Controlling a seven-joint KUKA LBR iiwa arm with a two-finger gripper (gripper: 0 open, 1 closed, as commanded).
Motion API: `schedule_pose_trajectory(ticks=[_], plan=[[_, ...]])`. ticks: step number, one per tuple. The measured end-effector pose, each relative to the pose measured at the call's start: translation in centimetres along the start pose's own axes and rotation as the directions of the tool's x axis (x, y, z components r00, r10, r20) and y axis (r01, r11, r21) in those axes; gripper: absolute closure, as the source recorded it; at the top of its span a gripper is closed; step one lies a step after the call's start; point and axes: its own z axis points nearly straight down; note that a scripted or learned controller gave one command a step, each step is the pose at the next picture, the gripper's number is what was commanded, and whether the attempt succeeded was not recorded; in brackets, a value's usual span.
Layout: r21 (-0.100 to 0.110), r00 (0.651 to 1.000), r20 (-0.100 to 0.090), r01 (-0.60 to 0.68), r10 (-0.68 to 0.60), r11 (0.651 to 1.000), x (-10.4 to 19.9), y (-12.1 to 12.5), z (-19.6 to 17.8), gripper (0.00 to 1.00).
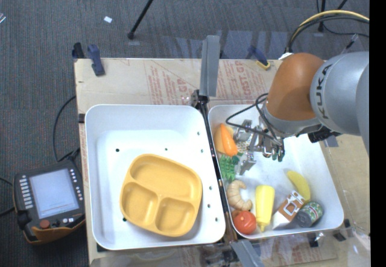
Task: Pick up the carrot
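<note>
1. Two white bins sit side by side on the bench: the left bin [102, 139] and the right bin [325, 175].
2. Left bin holds one item: a yellow tray [160, 194] with three compartments, lying flat near the bin's middle.
3. Right bin, count of items: one carrot [227, 140], one green leafy piece [227, 167], one croissant [240, 195], one tomato [244, 222], one yellow bottle [264, 206], one banana [298, 185], one small carton [289, 207], one can [308, 214]. Eight in all.
4. Carrot lies at the right bin's left edge, near the far corner, long axis running roughly up and down the view. The green leafy piece sits just below it.
5. One arm [313, 94] reaches in from the right, with the orange band above the wrist. The gripper [252, 150] hangs over the right bin's upper middle, just beside the carrot on its right.
6. Gripper state: the fingers [246, 164] look spread apart, nothing between them; carrot is not grasped.
7. Croissant, tomato and yellow bottle cluster along the bin's near-left side; carton and can touch at the near-right; banana lies just above them.
8. One handheld control pad [51, 201] rests on the floor left of the bench.
</note>
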Motion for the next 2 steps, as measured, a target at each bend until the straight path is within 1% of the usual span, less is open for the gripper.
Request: schedule_pose_trajectory(ticks=[1, 2], plan=[[0.01, 0.981, -0.038, -0.192, 0.193, 0.981, -1.88, 0.62, 0.44, 0.0], [0.002, 0.981, -0.007, -0.195, 0.195, 0.981, -2.5, 0.85, 0.4, 0.0]])
